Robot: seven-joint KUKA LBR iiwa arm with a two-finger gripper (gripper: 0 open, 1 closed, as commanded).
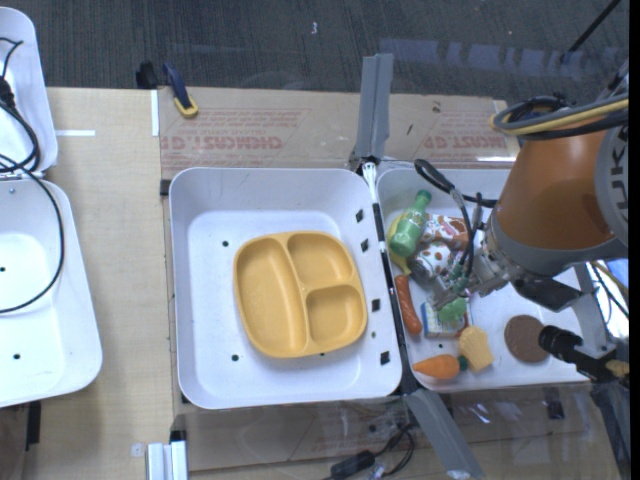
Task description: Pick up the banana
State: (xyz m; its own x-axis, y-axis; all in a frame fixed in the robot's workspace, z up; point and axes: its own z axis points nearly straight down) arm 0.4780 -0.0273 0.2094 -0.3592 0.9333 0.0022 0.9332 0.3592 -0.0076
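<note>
Wood bench, right bin (560, 373) full of toy food. Gripper (462, 286) hangs over it, can't tell if open/shut. Only banana-ish thing imo: stubby yellow piece (476, 348), just nearer the camera than the gripper.

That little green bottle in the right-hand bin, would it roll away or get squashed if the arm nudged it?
The green bottle looks like moulded plastic, so it is probably stiff and light rather than squashy. Its rounded body lies on its side, so a nudge might roll it, though the right bin wall and the toys packed beside it would likely stop it.
</note>
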